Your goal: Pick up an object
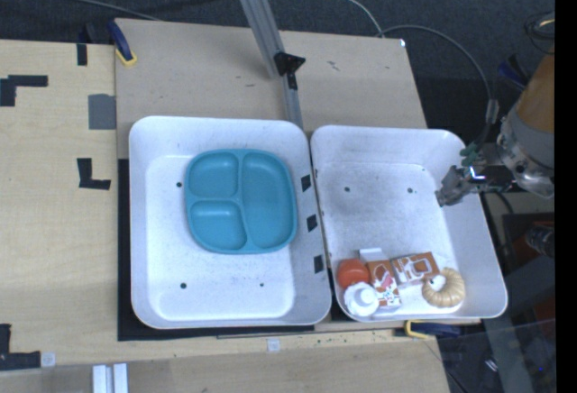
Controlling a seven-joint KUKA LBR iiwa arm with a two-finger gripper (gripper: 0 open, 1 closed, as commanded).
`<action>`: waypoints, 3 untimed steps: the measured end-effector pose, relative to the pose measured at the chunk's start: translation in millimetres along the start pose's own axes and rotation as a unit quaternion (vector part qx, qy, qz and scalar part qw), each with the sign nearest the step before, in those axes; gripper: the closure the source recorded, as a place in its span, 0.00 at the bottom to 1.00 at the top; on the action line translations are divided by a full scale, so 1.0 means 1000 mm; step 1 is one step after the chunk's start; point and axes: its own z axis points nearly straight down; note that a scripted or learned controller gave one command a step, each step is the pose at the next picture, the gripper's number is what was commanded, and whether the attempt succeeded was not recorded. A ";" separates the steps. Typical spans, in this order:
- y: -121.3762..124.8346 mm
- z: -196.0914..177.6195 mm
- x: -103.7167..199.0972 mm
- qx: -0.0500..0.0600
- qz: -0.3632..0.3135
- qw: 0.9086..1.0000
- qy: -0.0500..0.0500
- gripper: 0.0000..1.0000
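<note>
Worktop (225, 67) carries two white bins. Left bin (153, 229) holds a blue divided plate (242, 200). Right bin (397, 157) has a cluster at its near edge: small carton (403, 272), bread roll (444, 288), orange piece (352, 272). End effector (453, 187) hovers at the right rim; grip state unclear. Approach step; next it must travel to the cluster and descend.

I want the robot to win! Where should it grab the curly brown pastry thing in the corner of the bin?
Probably across the croissant, at its thick middle hump, coming straight down from above. It lies flat in the right bin's near corner: the bin wall is close on one side and a small carton on the other, so a sideways approach looks blocked. The tool is by the bin's right rim.
</note>
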 end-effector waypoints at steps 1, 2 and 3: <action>0.004 0.010 0.043 0.000 0.000 1.000 0.000 1.00; 0.016 0.031 0.092 0.002 0.000 1.000 0.000 1.00; 0.023 0.032 0.152 0.001 -0.001 1.000 0.001 1.00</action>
